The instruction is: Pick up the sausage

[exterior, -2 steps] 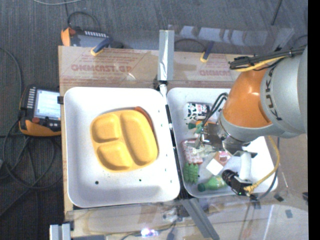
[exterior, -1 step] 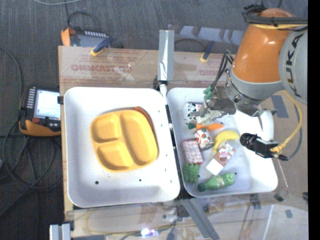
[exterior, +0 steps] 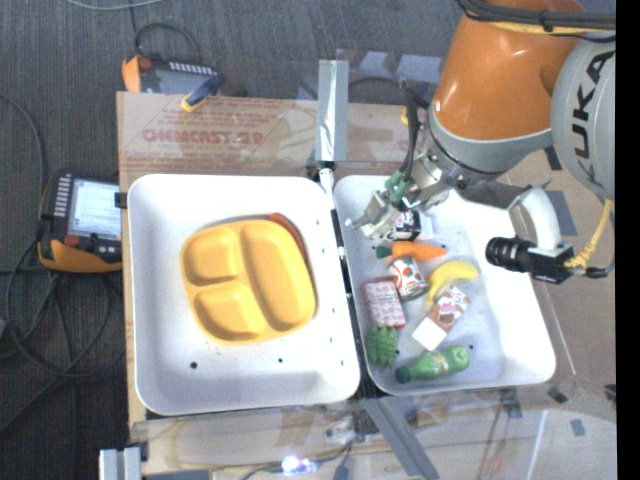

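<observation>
A thin reddish-brown curved strip [exterior: 288, 226], likely the sausage, peeks out along the upper right rim of the yellow divided plate [exterior: 250, 278] in the left bin [exterior: 150, 368]; most of it is hidden by the plate. My gripper [exterior: 383, 218] hangs over the upper left part of the right bin [exterior: 520, 353], close to the wall between the bins and right of the strip. A small dark and white object [exterior: 405, 226] lies just beside the gripper.
The right bin holds several toy foods: a carrot [exterior: 420, 251], a banana [exterior: 450, 273], a small can [exterior: 408, 276], a pink packet [exterior: 384, 303], a white cube [exterior: 430, 334] and green pieces [exterior: 435, 363]. A black cylinder [exterior: 520, 256] juts from the arm.
</observation>
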Robot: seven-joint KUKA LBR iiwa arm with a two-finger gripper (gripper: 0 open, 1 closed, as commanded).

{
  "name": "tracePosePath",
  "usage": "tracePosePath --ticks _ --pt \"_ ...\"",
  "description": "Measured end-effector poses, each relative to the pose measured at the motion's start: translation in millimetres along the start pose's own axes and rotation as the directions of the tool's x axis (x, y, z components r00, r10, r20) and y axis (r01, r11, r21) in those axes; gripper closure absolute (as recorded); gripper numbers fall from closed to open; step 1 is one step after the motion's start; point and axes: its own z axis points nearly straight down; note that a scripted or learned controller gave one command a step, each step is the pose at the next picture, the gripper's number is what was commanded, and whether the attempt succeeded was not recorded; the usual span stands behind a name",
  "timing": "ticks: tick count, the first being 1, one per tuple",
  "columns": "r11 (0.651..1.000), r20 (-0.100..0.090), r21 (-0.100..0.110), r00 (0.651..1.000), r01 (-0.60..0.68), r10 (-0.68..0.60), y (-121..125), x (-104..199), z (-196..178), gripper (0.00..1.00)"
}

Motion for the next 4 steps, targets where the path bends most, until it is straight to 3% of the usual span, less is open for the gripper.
tracePosePath --ticks 1,2,3,4 --pt "0.947 -0.002 -0.001 0.947 0.320 -0.320 -27 22 80 1.00" --pt "0.870 0.001 -0.001 0.870 0.494 -0.494 36 30 15 1.00" --pt "0.634 0.004 -0.003 0.634 0.774 -0.774 26 21 -10 1.00" --pt "0.400 0.004 -0.003 0.400 0.917 -0.917 43 12 -14 1.00"
